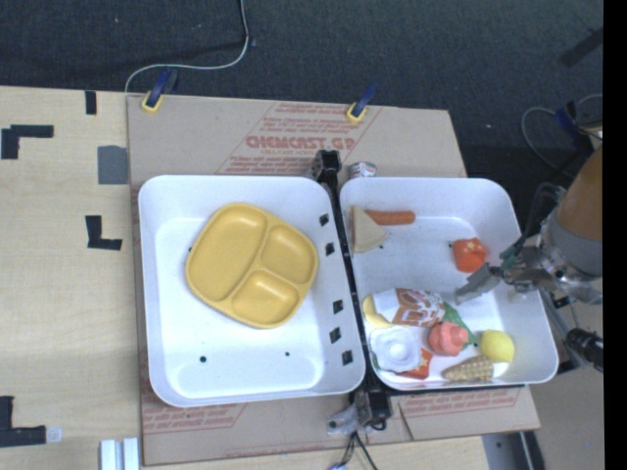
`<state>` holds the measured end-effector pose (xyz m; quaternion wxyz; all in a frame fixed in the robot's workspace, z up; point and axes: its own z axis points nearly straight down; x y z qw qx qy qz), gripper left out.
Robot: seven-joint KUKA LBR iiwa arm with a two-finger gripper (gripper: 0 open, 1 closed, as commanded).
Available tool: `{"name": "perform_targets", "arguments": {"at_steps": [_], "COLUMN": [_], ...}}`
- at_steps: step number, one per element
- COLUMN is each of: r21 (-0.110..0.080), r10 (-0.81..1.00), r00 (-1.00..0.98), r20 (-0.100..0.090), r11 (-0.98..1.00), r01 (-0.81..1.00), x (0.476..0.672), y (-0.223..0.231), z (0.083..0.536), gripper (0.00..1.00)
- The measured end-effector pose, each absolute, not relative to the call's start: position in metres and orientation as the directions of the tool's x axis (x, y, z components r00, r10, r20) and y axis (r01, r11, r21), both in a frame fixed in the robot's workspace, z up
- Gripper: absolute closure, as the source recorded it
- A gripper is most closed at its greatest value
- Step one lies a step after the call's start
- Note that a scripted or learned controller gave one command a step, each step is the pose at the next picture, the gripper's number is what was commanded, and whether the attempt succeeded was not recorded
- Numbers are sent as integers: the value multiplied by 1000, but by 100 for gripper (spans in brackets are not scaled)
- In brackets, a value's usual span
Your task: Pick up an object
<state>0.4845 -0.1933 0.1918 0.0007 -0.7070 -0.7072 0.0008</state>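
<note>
The tool is seen low over the right bin, near a red toy; its finger spread cannot be told, being blurred.

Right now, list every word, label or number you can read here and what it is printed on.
"CHEMCAST GP": red print, repeated, on the brown cardboard sheet under the two bins; the smaller lines beside it are too blurred to read.
Red and white packet in the right bin: print too small to read.
</note>
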Motion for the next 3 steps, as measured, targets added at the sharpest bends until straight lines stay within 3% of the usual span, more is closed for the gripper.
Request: {"name": "perform_targets", "arguments": {"at_steps": [1, 2, 3], "r21": [8, 6, 3], "r10": [1000, 1000, 1000], "r00": [-6, 2, -4], "r20": [2, 0, -1], "r11": [6, -2, 4], "r01": [1000, 1000, 1000], "x": [539, 503, 556], "y": [-120, -133, -114], "z": [115, 86, 86], "gripper": [0, 0, 0]}}
